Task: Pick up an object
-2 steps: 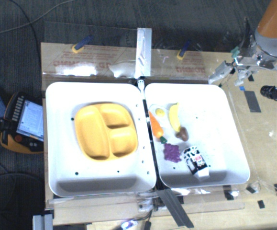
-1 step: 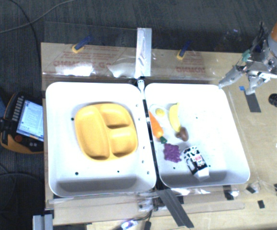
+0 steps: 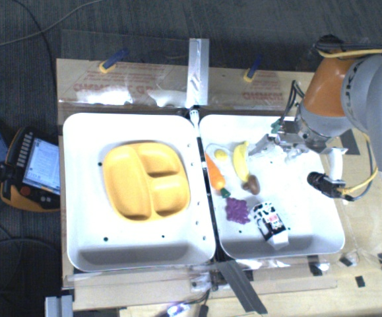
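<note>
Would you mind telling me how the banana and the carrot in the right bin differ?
The banana is yellow, while the carrot is orange with a green end. The banana curves with a brown lower tip; the carrot runs straight. The carrot lies against the bin's left wall, the banana further toward the middle. Both are elongated toy foods lying flat, lengthwise up and down in the view.

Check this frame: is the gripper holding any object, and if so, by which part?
Nothing is visibly held. The gripper hangs over the right bin, beside the banana, with no object seen between its fingers.
</note>
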Tool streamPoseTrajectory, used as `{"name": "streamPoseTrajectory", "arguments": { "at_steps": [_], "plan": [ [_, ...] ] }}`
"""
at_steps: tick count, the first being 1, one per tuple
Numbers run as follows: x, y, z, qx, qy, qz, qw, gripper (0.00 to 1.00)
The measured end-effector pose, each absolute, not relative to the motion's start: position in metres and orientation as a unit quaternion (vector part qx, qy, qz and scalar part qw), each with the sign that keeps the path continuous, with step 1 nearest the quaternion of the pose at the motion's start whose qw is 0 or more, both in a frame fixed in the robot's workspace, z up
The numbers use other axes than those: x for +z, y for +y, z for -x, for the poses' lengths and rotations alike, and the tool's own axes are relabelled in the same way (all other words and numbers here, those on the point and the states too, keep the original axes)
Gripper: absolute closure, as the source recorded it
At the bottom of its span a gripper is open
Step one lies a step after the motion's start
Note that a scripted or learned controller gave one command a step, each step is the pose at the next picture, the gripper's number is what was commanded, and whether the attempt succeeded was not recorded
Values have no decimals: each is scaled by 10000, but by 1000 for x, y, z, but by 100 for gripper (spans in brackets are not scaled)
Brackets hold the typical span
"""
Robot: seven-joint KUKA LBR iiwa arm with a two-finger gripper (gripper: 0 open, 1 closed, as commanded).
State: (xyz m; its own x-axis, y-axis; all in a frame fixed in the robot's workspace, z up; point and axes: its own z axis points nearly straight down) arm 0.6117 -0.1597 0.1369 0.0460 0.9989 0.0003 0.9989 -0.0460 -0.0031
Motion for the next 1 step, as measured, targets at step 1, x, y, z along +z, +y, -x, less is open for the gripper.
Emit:
{"name": "streamPoseTrajectory", "arguments": {
  "at_steps": [1],
  "plan": [
    [93, -111, -624, -14, -7139, 7002, -60, 0]
  ]
}}
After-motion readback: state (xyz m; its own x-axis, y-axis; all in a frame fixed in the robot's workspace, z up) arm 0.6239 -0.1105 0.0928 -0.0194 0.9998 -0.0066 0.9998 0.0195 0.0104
